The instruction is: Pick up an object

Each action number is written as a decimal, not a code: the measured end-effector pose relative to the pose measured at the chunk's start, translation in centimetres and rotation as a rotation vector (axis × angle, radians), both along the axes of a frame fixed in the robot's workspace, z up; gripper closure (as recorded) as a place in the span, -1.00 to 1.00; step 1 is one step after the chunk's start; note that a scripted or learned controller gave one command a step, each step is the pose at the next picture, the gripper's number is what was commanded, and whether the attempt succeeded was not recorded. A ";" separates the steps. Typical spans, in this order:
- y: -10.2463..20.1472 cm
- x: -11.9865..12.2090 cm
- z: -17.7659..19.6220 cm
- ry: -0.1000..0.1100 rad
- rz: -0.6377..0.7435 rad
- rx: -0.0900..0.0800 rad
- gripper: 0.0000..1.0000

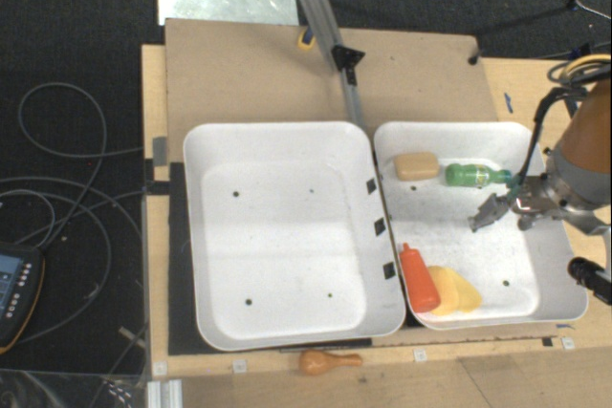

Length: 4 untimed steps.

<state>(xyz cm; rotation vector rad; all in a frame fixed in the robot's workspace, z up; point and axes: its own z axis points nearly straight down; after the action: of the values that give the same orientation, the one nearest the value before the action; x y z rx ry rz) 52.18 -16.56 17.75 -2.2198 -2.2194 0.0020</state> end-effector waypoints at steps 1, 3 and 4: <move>-0.5 0.3 -4.3 0.000 0.000 0.000 -1.00; -1.5 0.9 2.1 -0.010 0.003 -0.004 1.00; -1.6 1.0 3.0 -0.005 0.004 -0.002 1.00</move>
<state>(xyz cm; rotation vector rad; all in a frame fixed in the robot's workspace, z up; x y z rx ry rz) 53.14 -18.13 20.74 -2.2189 -2.2274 -0.0022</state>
